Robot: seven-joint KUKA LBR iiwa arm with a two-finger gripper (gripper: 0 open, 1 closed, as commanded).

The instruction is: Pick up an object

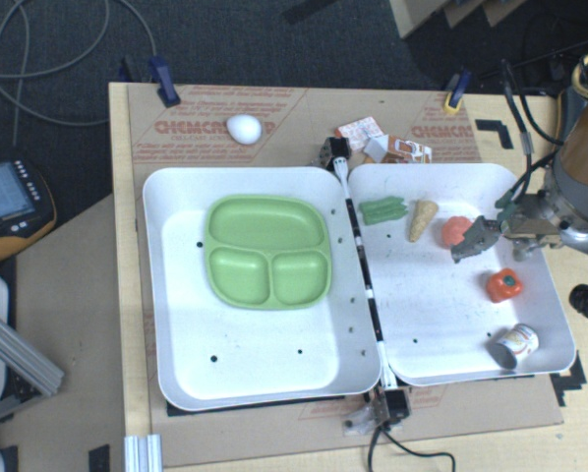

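Scene: a bench (274, 106) seen from above at a slant, bearing two shallow white bins side by side.
Left bin (176, 264): holds a green divided plate (267, 251).
Right bin (422, 332): holds several small things, well apart from one another.
Arm: reaches in from the right, over the right bin.
Pincer (468, 247): dark, low over the bin's upper right part; whether it is released or clenched cannot be told.
Nearest thing: a reddish-orange lump (456, 230), touching or just beside the pincer tip, toward the bin's far edge; nothing is visibly gripped.
Its shape: roundish, with no clear long axis.
Other candidates: a red tomato-like toy (504, 284) near the pincer on the bin's near side; a tan cone (422, 219) to the left, long axis running far to near, narrow end nearer; a green piece (382, 209) lying crosswise; a small can (515, 343) by the near right corner.
Judgement: the lump looks the likeliest target.
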